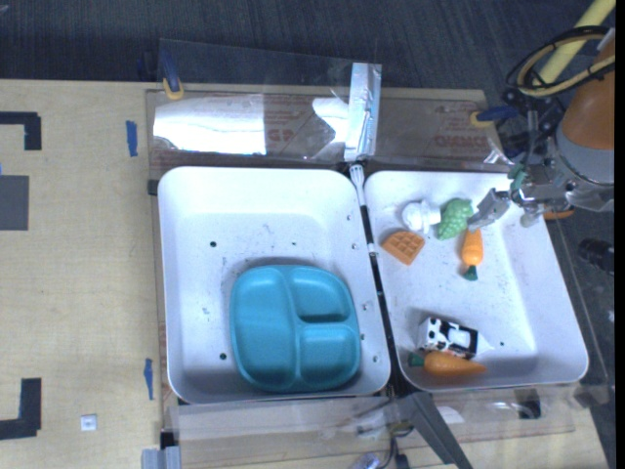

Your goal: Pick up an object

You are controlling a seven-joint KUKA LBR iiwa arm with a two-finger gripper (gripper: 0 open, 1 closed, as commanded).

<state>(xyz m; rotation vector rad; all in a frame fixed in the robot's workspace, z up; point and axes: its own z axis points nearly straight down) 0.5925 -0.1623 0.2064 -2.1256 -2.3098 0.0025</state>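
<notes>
Here your gripper (500,206) hangs low over the right bin's (562,306) far right corner, and you cannot tell from this slant whether it has anything or nothing. Just beside its tip sit the broccoli (454,217) and a carrot (472,249), with a white piece (416,216) and a waffle (403,246) further along the far edge, all close together. Crowding is your risk: a descent here could nudge the broccoli into the carrot, or clip two at once and drop both. The bin wall is also near enough to catch the tool. A cow (449,338) and second carrot (451,363) lie touching at the near edge. The left bin (186,203) bears a blue tray (293,327).
</notes>
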